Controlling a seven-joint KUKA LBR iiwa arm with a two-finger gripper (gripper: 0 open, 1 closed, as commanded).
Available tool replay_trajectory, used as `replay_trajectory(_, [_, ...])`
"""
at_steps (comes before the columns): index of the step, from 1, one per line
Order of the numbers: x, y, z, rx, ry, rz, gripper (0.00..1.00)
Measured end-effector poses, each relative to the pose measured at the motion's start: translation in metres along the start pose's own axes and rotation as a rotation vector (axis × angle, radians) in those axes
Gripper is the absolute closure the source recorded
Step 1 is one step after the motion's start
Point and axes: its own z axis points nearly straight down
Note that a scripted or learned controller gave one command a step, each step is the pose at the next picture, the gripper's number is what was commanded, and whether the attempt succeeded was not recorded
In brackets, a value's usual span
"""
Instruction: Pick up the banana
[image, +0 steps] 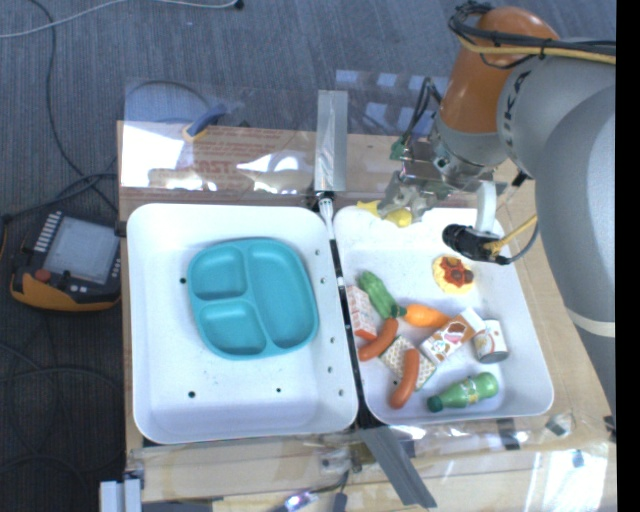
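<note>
Nearest to the camera, at the front of the right bin (520, 395), lies a green bottle (464, 391), and just behind it a group of toy foods: a sausage (405, 378), a small carton (447, 341), a tin can (490, 343), a carrot (426, 316) and a green cucumber (378, 294). In the left bin (160, 330) there is a teal divided plate (250, 297).

At the far edge of the right bin, close to its back wall, a yellow thing shows; I judge it is the banana (398, 213). Much of it is covered by the gripper (412, 193), which stands directly over it and seems to touch it. Whether the jaws are open or closed I cannot tell, because the wrist and its cables hide them from this angle; it may be that the banana is already between them, but this view does not prove it.

So the step in hand seems to be the grasp itself, at the low point of the reach. The next move calls for a firm closing on the banana and then a straight lift, away from the back wall and from the pizza toy (454, 271) nearby. The wall leaves little room there, so the banana could slip out sideways.
</note>
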Motion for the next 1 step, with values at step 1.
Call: replay_trajectory(1, [0.0391, -0.0213, 0.0349, 0.017, -0.003, 0.203, 1.0])
